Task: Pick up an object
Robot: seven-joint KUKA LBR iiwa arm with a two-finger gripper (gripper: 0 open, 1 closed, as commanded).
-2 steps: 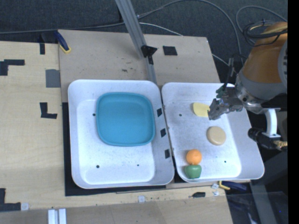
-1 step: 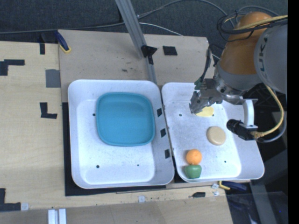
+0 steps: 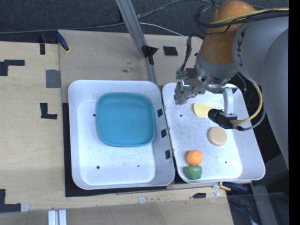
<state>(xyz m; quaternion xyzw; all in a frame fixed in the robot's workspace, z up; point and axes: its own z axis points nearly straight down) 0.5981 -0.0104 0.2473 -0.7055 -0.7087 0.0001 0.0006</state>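
Note:
My gripper (image 3: pixel 183 95) hangs over the far left corner of the right bin (image 3: pixel 243 170), below the orange-banded wrist. Just to its right a pale yellow object (image 3: pixel 201 109) lies on the bin floor, partly behind a black fitting on the arm. A round beige disc (image 3: pixel 217 136) rests near the bin's middle. An orange ball (image 3: pixel 194 157) sits at the near left, touching a green object (image 3: pixel 192 172) in front of it. I see nothing between the fingers.
The left bin (image 3: pixel 79 139) holds a square blue plate (image 3: pixel 125 119). A slanted metal pole (image 3: pixel 136 32) stands behind the bins. Cables loop around the wrist and trail to the right. Black tape marks dot the bench at left.

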